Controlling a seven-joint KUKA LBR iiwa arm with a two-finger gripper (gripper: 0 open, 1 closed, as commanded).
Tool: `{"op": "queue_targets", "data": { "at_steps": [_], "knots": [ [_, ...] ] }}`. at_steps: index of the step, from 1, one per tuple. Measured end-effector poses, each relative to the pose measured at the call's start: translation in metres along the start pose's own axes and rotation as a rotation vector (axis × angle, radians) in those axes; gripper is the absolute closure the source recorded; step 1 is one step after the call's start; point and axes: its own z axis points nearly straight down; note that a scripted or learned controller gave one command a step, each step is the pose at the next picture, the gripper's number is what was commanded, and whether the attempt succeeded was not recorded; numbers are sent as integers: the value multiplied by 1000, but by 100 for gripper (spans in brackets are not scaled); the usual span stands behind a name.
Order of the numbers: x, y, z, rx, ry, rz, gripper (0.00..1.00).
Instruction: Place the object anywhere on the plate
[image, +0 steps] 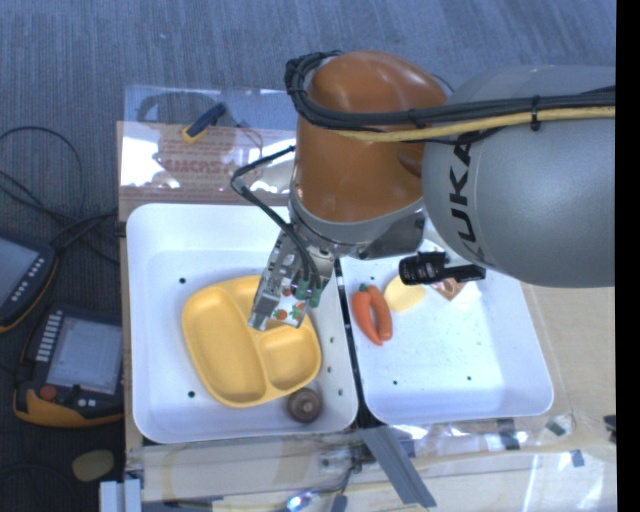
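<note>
Placement step, by my read: gripper over yellow plate in left bin, finger state indiscernible; next, release onto plate

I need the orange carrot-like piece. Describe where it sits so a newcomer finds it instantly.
Look in the right white bin, at its left wall beside the divider. The carrot lies there, long and orange-red; the pale yellow piece touching it is rounder and lighter.
</note>
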Motion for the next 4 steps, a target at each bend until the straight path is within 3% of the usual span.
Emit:
{"op": "queue_targets", "data": {
  "at_steps": [1, 2, 3, 4],
  "knots": [
    [13, -17, 39, -1, 1, -350, 100],
    [7, -30, 70, -2, 0, -581, 100],
    [-13, -63, 14, -5, -3, -816, 100],
    [-13, -63, 14, -5, -2, -816, 0]
  ]
}}
